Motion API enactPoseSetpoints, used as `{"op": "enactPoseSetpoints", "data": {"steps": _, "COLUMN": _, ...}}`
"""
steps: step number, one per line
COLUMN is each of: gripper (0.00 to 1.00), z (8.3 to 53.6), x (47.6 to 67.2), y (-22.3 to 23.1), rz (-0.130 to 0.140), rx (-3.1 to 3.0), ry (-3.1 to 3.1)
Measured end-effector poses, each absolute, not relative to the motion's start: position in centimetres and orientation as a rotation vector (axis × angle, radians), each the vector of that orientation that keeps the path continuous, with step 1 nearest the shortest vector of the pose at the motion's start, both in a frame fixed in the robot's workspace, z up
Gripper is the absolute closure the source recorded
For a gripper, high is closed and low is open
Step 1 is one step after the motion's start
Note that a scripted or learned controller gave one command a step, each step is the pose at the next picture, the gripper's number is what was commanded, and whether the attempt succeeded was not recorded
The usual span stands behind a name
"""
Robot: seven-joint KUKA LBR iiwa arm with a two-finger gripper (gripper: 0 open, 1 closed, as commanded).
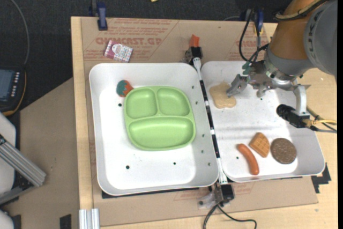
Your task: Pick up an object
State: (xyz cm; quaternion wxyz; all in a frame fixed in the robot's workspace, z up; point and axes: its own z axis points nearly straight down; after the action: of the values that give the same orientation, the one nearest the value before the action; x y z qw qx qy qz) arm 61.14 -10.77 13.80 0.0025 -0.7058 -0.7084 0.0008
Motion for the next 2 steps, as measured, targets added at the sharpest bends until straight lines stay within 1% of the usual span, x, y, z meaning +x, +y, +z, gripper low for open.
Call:
{"op": "enactPoseSetpoints", "data": {"steps": 1, "gripper": 0.00, "z": 8.3, "x": 62.3, "y": -9.6, "rz": 0.000, "rx": -2.220, "ry": -2.222}}
{"op": "enactPoseSetpoints", "data": {"steps": 2, "gripper": 0.00, "z": 8.7, "x": 64.5, "y": -10.6, "rz": -0.005, "rx": -2.222, "ry": -2.226}}
